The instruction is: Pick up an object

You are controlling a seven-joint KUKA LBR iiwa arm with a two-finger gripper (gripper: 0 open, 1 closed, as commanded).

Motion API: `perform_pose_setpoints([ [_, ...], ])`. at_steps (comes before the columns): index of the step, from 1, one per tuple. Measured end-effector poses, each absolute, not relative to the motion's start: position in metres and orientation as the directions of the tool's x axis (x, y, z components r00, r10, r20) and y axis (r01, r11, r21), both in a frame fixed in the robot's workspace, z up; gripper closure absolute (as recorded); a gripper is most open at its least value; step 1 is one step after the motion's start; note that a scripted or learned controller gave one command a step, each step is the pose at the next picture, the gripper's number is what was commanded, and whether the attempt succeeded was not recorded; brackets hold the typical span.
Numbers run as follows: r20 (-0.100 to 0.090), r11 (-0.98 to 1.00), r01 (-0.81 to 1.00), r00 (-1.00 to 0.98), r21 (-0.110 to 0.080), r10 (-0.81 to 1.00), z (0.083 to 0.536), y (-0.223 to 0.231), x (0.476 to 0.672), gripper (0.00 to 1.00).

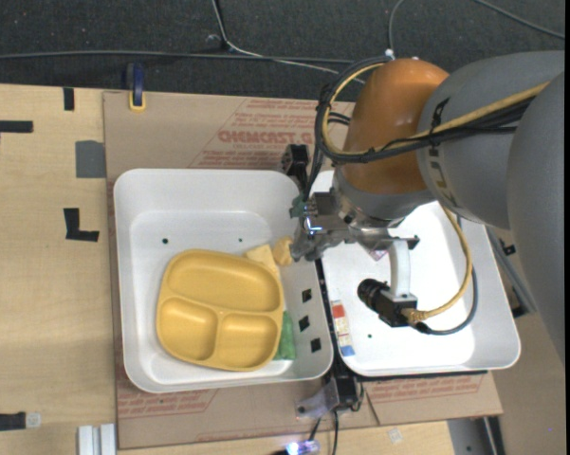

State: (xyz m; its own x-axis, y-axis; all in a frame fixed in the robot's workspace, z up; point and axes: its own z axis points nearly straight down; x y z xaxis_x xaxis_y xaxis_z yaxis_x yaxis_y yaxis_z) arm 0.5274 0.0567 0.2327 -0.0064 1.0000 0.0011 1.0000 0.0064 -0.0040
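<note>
A yellow divided tray lies in the left bin. A pale yellow piece rests at the tray's upper right corner. A green object is wedged between the tray and the bin's right wall. A small red, white and blue box lies at the left edge of the right bin. My gripper hangs under the orange wrist, over the divide between the bins and just right of the pale yellow piece. The wrist hides most of it.
The grey arm covers the upper part of the right bin. A black connector with a yellow cable hangs over that bin's floor. Both bins sit on cardboard, with black cables running across the dark backdrop behind.
</note>
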Motion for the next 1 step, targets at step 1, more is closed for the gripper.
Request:
perform_pose_setpoints([
  [1,0.000,0.005,1.000,-0.005,-0.005,1.000,0.2210,0.1008,0.5051,1.00],
])
